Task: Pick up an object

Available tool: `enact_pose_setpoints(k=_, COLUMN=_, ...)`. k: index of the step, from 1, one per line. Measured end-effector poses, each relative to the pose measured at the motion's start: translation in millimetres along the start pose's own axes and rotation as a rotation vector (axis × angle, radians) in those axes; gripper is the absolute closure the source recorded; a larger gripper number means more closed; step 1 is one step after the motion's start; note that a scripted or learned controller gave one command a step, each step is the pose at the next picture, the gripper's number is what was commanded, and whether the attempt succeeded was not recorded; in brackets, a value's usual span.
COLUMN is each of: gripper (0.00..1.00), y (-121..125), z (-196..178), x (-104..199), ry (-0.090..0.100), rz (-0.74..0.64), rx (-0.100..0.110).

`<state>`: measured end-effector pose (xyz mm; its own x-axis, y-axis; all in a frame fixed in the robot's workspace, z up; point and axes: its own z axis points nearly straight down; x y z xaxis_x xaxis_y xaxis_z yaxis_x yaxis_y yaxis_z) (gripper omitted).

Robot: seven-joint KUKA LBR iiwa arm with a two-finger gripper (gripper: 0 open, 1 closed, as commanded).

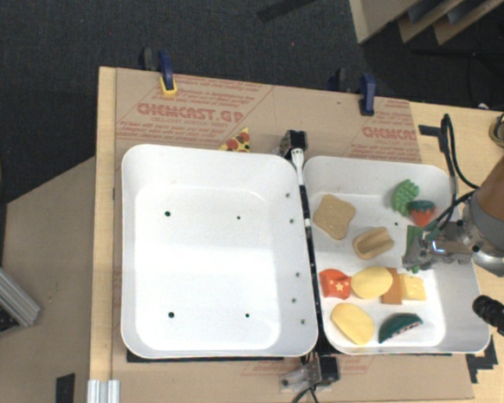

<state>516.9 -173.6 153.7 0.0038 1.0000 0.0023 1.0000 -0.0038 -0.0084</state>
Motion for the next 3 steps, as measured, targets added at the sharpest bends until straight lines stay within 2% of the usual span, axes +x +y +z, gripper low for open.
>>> enact_pose_setpoints(k=1, gripper=1.00, y=-2.9, z=-0.2, x=2.9, ry=-0.001, rz=-0.003, rx=-0.006)
enact_pose_setpoints(k=2, gripper=1.00, y=24.2, z=-131.1, x=47.2, ry=-0.005, rz=-0.011, rx=-0.025)
enact_pose_setpoints(k=3, gripper=1.00, y=-17.7, z=-78.6, x=111.6, ry=0.002, rz=-0.010, rx=0.000)
